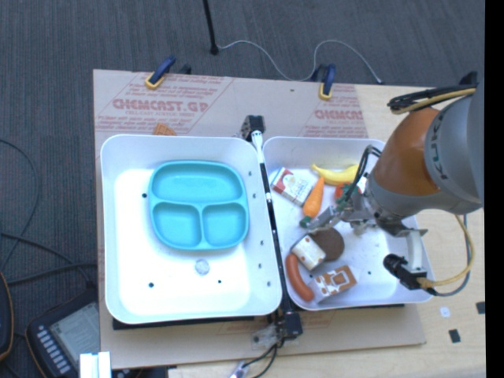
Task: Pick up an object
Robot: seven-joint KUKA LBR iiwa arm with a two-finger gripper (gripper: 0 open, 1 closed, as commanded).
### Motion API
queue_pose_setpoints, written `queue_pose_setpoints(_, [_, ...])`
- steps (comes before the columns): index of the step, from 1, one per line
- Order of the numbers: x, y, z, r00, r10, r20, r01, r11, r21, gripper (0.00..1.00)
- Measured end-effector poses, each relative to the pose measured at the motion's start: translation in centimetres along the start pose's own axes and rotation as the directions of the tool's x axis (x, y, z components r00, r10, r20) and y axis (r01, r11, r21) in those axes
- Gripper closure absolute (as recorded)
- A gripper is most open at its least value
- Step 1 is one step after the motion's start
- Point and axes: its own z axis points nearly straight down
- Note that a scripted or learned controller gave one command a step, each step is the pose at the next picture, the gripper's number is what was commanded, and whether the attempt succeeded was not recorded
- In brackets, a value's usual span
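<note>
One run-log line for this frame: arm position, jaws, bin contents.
arm: over right bin | gripper: low among toy food, by carrot | grasp: cannot tell | left bin: blue divided tray

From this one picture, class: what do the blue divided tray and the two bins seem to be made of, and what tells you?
Blue tray: probably moulded plastic, matte; even colour, rounded compartment walls. Left bin and right bin: likely thin white plastic, slightly glossy; smooth rounded rims with soft highlights. Not certain from looks alone.

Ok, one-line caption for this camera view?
Gripper low in right bin among toy food; blue divided plate in left bin.
</note>
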Motion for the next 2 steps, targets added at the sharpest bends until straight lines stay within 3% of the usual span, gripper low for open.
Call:
queue_pose_setpoints(1, [-0.06, 0.21, -1.20, 1.000, 0.001, 0.001, -0.001, 1.000, -0.006, 1.00])
queue_pose_setpoints(2, [-0.03, 0.10, -1.07, 1.000, 0.001, 0.001, -0.001, 1.000, -0.003, 0.00])
